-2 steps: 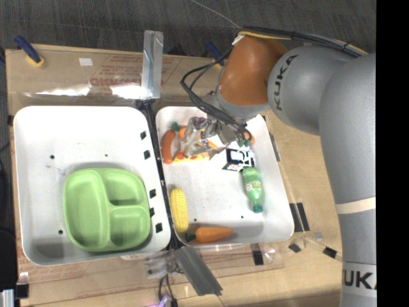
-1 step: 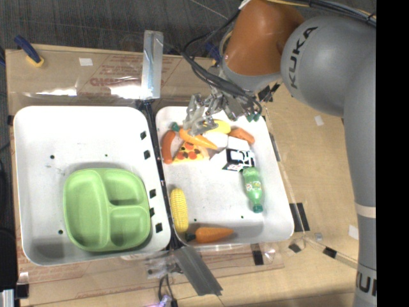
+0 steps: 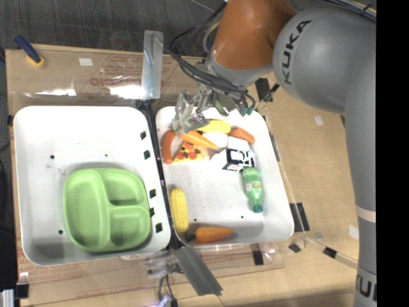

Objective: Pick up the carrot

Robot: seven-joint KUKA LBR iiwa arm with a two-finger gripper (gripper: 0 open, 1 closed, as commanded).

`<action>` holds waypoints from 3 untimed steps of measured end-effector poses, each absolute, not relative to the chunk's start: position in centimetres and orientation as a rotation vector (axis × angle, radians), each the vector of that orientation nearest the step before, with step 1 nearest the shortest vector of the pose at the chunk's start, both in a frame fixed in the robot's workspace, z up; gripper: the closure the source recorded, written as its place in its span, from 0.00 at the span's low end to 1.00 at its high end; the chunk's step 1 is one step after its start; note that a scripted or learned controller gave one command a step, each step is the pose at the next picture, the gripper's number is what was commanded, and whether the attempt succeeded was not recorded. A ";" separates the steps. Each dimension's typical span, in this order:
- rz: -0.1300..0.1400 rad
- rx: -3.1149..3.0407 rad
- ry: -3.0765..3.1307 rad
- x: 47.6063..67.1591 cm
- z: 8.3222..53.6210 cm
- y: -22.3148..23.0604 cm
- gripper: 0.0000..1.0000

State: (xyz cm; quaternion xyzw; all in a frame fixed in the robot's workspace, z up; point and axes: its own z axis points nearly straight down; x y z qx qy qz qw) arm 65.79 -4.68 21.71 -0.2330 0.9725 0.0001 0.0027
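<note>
Camera view from above shows the grey arm [image 3: 319, 50] reaching in from the right. Its orange band is bent over the far edge of the right bin [image 3: 214, 187], with the wrist turned downward. The gripper [image 3: 193, 110] hangs at that far edge, near the far left corner, right over a heap of toy food. I cannot tell whether it is parted or clenched, and I see nothing gripped in it. Just beneath it lies an orange tapered piece [image 3: 199, 139] resting across a pizza slice [image 3: 187, 152], with a red sausage [image 3: 167, 146] to the left along the bin wall. A yellow banana [image 3: 218, 126] and a black-and-white box [image 3: 238, 159] sit to the right. The carrot [image 3: 214, 234] lies well apart from the gripper, flat against the near edge of the same bin, beside the corn cob [image 3: 179, 210]. A green bottle [image 3: 253, 187] lies near the right edge. The left bin [image 3: 45, 139] holds a green divided plate [image 3: 107, 208].
</note>
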 end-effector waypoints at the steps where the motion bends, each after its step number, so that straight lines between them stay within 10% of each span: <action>1: -0.003 -0.627 3.075 65.8 22.0 -8.7 1.00; 2: -0.022 -0.866 2.996 62.9 42.2 -12.8 1.00; 3: 0.016 -1.297 2.873 65.6 25.7 -15.6 1.00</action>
